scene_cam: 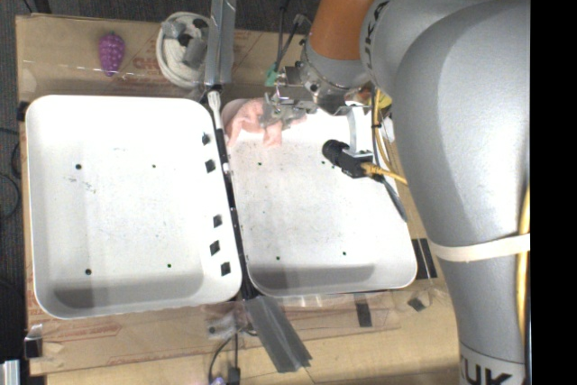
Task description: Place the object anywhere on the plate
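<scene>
The gripper [287,97] hangs over the pink plate [245,122] in the right bin's [315,221] upper-left corner, its grip unreadable and the object unidentifiable, so a release here could deliver nothing.

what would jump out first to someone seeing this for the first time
The big grey arm with its orange band fills the right side, reaching over the right bin. Its pincer hangs at that bin's far left corner, right above a pale pink object. A small purple thing lies on the bench beyond the left bin.
</scene>
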Robot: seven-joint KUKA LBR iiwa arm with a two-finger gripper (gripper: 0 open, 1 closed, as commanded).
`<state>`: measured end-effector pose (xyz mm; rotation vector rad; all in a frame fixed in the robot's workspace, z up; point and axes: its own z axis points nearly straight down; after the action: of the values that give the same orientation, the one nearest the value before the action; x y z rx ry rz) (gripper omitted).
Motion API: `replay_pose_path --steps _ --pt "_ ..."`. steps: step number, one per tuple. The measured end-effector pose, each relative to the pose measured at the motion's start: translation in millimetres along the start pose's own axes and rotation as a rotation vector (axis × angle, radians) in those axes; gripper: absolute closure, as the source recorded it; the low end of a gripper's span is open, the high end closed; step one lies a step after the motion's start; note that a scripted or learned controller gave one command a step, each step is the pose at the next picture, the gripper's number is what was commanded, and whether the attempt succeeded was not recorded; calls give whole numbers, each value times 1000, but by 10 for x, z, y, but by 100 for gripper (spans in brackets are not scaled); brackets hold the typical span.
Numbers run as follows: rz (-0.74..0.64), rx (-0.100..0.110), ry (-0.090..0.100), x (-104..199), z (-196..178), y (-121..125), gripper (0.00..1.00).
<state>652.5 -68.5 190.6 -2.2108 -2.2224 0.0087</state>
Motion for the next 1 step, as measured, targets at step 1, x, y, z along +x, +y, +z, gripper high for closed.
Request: replay_pose_path --steps 1 --pt "-8 -5 -1 11 -405 -4 100"
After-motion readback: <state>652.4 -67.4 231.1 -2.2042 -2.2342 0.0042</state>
